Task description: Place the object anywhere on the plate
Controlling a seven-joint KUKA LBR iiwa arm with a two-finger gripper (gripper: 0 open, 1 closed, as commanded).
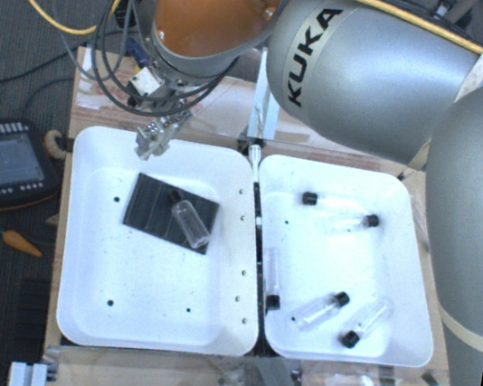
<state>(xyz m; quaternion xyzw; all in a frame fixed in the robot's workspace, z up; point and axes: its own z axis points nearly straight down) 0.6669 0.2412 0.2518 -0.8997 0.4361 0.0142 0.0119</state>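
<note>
Presently, item one: a clear plastic vial with a black cap [189, 222], lying on its side across the right part of a flat dark grey rectangular plate [155, 208], slanted, with its lower end close to the plate's lower right corner. The plate lies flat on the floor of the left shallow white bin [89, 281], in the bin's upper half.

Item two: the small metal two-finger gripper [153, 141], hanging over the upper rim of the left bin, up and to the left of the plate and apart from the vial. Nothing lies between its fingers; how wide they stand cannot be told from this angle. Above it sit the orange band and the grey arm body marked KUKA [355, 60].

Item three: the right shallow white bin [413, 262], touching the left one along their shared edge, holding several more clear vials with black caps [323, 308], scattered.

Item four: a black handheld control pendant [0, 164] on the floor left of the bench.
</note>
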